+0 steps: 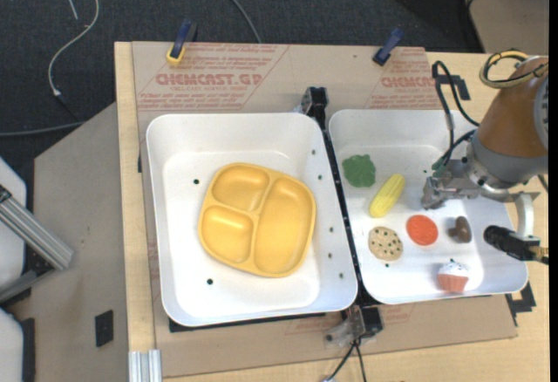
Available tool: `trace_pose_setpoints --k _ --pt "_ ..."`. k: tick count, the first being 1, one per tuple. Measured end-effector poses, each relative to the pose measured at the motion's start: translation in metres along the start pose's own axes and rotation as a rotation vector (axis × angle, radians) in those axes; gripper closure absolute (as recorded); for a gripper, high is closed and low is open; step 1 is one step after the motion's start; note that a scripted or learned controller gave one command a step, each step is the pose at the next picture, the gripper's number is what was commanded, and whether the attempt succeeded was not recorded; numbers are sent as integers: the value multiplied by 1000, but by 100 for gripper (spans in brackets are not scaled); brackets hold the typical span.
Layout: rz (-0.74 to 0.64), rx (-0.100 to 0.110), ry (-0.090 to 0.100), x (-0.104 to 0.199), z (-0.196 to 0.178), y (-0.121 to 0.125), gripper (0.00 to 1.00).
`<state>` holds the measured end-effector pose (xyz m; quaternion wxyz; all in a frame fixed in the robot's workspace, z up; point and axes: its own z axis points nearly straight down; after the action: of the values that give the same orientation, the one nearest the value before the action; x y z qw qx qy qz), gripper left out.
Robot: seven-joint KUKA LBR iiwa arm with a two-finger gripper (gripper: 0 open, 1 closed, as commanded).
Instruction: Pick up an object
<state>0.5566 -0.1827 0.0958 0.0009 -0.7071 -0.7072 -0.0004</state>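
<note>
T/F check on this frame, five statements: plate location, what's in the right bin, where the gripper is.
1. The yellow divided plate lies in the left bin. True.
2. The corn cob sits on the plate. False: it lies on the floor of the right bin, beside the green broccoli.
3. The cookie and the cupcake are both in the right bin. True.
4. The gripper hangs over the left bin. False: it is over the right bin, just above the orange-red round piece.
5. The plate's compartments hold food. False: all three are bare.
</note>
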Motion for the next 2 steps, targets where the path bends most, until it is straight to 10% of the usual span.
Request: trace_pose_setpoints --k 2 --pt "-1 -5 -3 2 -95 -8 100"
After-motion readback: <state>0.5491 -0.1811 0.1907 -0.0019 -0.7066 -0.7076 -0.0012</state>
